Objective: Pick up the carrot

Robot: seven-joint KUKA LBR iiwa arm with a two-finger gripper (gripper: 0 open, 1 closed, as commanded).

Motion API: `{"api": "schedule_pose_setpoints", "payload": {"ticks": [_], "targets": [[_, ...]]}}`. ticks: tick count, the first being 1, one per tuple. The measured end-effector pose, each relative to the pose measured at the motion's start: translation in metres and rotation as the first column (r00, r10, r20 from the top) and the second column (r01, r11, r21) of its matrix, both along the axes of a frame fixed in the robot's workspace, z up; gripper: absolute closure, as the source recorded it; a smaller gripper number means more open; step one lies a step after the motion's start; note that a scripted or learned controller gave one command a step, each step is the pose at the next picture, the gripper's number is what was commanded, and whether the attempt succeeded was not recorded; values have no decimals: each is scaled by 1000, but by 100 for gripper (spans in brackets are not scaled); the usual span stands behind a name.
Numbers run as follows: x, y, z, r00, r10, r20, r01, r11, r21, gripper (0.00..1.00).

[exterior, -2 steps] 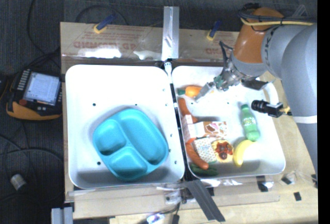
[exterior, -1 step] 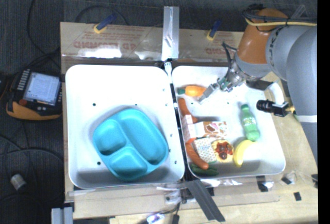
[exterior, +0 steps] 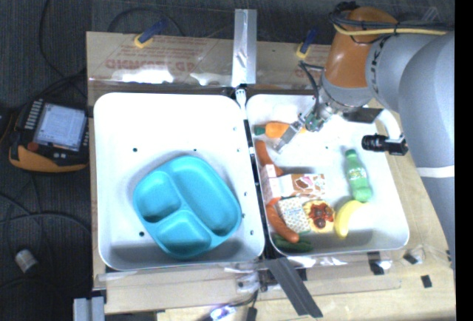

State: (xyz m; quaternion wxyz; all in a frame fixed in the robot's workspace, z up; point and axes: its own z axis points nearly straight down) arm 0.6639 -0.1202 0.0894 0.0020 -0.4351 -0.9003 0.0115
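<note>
A: Where is the long orange-red carrot with the green leafy end [exterior: 283, 224]?

B: In the right-hand shallow white plastic bin [exterior: 384, 186], down at about seven o'clock of that bin, close to its front wall. It lies just beside a printed snack packet with red fruit on it [exterior: 309, 213], and its long axis runs from ten o'clock to four o'clock, green end at the four o'clock tip.

A: And the grey two-finger gripper [exterior: 294, 129]?

B: Up at eleven o'clock of the same bin, reaching in under the arm's orange wrist band [exterior: 347, 61]. It sits beside a small rounded orange piece [exterior: 275, 129]. I cannot tell how far apart the fingers stand, nor whether anything is between them; the tip is too small and blurred.

A: So which way to the carrot from there?

B: Roughly six o'clock, well apart, with a flat red-and-white printed box [exterior: 294, 185] lying between. In my judgement the move calls for travel toward the front wall and a wrist turn so the fingers close across the carrot's slant, not along it.

A: Any risks?

B: The packet overlaps the carrot's side, and a yellow plastic banana [exterior: 344, 216] and a green plastic bottle [exterior: 358, 174] crowd the three o'clock side. The turquoise divided plastic tray [exterior: 185, 205] in the left bin is out of the way.
</note>
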Motion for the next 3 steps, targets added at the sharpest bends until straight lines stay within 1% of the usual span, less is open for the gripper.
{"api": "schedule_pose_setpoints", "payload": {"ticks": [1,2,3], "targets": [[3,4,8,1000,6,8,-6,1000,5,100],[1,37,99,985,-173,1,173,985,16,100],[-18,42,191,998,-54,11,54,998,15,100]]}}
